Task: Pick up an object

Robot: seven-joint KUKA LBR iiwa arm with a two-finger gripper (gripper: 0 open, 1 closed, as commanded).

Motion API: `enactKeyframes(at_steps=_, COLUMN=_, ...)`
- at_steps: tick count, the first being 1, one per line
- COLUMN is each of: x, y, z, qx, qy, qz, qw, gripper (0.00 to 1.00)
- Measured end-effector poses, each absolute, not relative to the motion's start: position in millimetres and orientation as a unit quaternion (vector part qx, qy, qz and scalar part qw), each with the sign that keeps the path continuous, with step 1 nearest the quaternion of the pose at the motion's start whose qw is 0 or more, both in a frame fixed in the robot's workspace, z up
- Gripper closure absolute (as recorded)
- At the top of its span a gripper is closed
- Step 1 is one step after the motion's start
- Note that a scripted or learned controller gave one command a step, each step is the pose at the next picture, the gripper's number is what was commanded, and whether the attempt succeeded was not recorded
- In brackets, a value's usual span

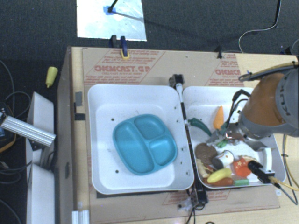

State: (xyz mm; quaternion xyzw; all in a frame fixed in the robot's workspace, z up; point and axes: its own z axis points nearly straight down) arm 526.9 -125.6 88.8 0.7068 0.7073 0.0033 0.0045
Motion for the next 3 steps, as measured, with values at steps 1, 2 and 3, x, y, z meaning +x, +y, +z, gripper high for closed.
enactKeyframes(at_steps=1, x=578.9, y=-125, z=85, qx=0.706, qy=0.708, qz=0.0008, qw=0.001, gripper=0.0)
enactKeyframes(at_steps=2, x=580.2, y=-125, z=96, qx=0.706, qy=0.709, qz=0.0019, qw=0.002, gripper=1.0)
enactKeyframes(at_steps=3, x=594.2, y=-57, z=186, qx=0.705, qy=0.709, qz=0.0021, qw=0.001, gripper=1.0)
